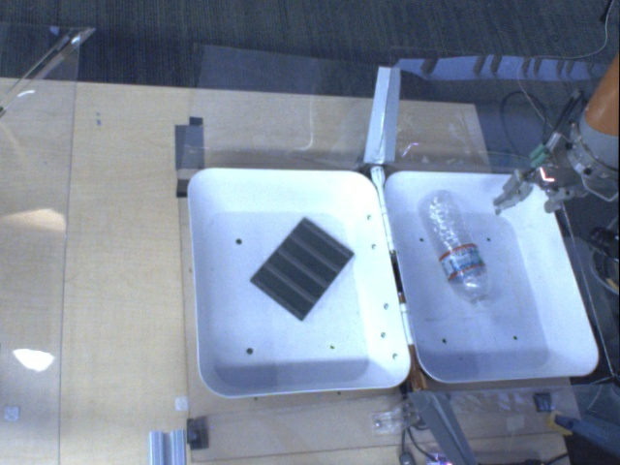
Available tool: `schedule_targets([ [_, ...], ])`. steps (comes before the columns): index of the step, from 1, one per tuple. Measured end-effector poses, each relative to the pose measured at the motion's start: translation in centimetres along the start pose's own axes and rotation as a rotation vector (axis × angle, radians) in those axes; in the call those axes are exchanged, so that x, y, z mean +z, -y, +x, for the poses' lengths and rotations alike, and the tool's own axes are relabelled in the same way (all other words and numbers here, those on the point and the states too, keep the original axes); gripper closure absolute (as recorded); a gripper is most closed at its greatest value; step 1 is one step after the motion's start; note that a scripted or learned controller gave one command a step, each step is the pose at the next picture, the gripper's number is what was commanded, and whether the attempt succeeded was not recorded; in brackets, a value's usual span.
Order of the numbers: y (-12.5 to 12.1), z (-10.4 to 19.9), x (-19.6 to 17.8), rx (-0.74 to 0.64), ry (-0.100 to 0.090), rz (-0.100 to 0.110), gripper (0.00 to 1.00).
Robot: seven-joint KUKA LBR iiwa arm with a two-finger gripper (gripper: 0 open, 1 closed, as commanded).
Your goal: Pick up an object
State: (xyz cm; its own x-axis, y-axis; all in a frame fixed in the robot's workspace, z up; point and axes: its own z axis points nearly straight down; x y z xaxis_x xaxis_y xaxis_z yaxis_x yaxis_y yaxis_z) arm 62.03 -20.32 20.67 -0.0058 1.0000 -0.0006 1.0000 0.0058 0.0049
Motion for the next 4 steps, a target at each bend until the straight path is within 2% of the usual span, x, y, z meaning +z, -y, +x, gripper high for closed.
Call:
schedule_targets([
  [1,3.3,6.0,10.0,-0.027,0.0,-0.003,0.0],
  [2,5.2,5.5,11.7,-0.083,0.001,-0.008,0.0],
  [3,4.9,5.6,10.6,-0.084,0.0,-0.014,1.0],
  [4,0.7,11.3,1.4,0.046,0.0,-0.002,1.0],
])
